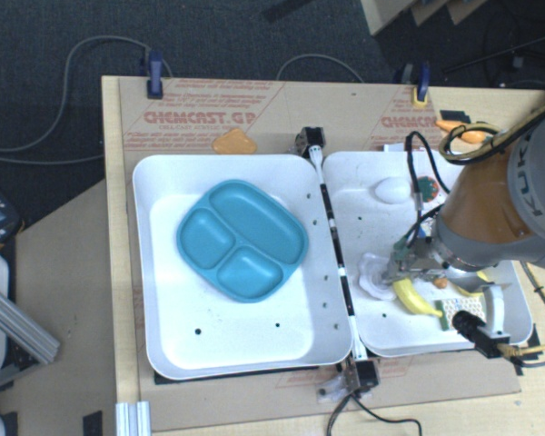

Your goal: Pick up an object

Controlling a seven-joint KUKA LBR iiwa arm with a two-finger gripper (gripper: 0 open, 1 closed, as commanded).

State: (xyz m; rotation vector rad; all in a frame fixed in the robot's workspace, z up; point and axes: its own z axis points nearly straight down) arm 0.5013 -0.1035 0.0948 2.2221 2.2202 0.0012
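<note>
Two white bins sat side by side on a bench; the left bin (163, 316) held a blue tray (242, 239). Low in the right bin (381, 334), the gripper (416, 263) hovered beside a banana (413, 296); its grip could not be made out; nothing looked lifted yet.

One fixed camera, high above the bench, looking down at a slant.

It takes in the left bin (154, 271) and the right bin (372, 325) side by side, with dark floor beyond the bench's far edge; the arm (490, 212) comes in from the picture's right, at middling range.
</note>
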